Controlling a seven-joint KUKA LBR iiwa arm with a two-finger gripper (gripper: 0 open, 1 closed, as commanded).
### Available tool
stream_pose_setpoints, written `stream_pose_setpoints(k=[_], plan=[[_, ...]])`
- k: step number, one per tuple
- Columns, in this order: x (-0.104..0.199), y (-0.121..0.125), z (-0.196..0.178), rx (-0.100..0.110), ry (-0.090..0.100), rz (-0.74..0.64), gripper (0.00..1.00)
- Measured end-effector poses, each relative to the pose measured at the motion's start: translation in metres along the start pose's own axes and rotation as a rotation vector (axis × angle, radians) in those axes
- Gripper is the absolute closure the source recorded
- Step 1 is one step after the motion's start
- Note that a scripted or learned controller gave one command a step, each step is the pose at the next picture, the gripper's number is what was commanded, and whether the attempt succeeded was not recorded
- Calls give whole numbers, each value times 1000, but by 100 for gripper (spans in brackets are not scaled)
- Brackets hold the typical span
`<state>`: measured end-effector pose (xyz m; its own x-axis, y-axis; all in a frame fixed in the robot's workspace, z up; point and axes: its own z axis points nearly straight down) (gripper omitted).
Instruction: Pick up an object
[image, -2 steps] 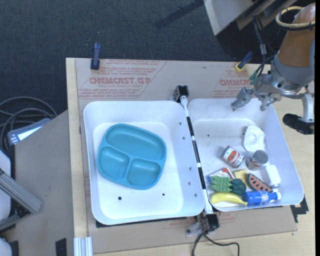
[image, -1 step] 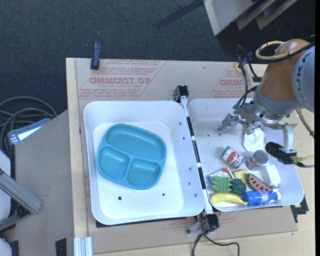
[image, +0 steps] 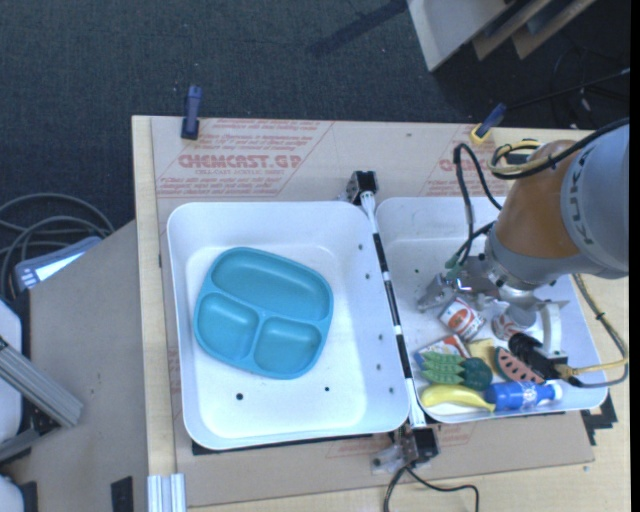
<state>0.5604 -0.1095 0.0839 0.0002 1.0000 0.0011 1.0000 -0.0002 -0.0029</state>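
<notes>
Grey arm's gripper (image: 470, 290) is down in the right bin (image: 420, 225), just above the toy pile (image: 480, 365); finger state unclear. Nothing visibly lifted, so the pick looks undone.

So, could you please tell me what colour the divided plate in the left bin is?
The plate is light blue, seen clearly in the camera view.

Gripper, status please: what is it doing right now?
Gripper down in right bin, among toys. Fingers unclear. Banana, watermelon slice lie near. Blue plate in left bin.
</notes>
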Motion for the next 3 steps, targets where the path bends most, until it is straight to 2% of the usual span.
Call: stream_pose_setpoints(k=[1, 2, 3], plan=[[8, -31, 0, -1, 0, 1, 0], [8, -30, -11, -5, -1, 1, 100], [78, -30, -101, -5, 0, -2, 100]])
